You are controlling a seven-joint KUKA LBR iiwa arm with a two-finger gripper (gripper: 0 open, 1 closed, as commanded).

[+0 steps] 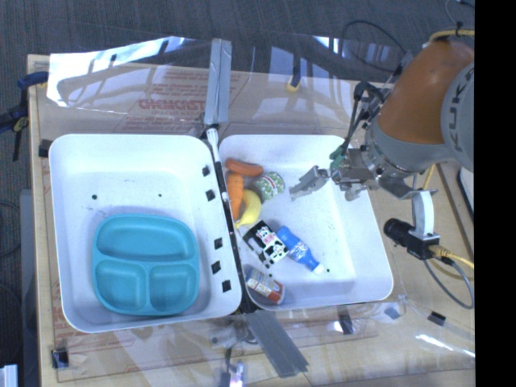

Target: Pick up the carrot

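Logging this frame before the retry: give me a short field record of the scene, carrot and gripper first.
carrot: right bin, against its left wall, beside the banana
gripper: above right bin, right of the carrot, apart from it
other items: blue bottle, black-and-white carton
left bin: holds teal divided tray
carrot lifted: no

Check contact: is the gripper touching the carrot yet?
Apart. The camera view shows the gripper over bare white bin floor in the right bin, with a clear gap to the carrot by the divider.
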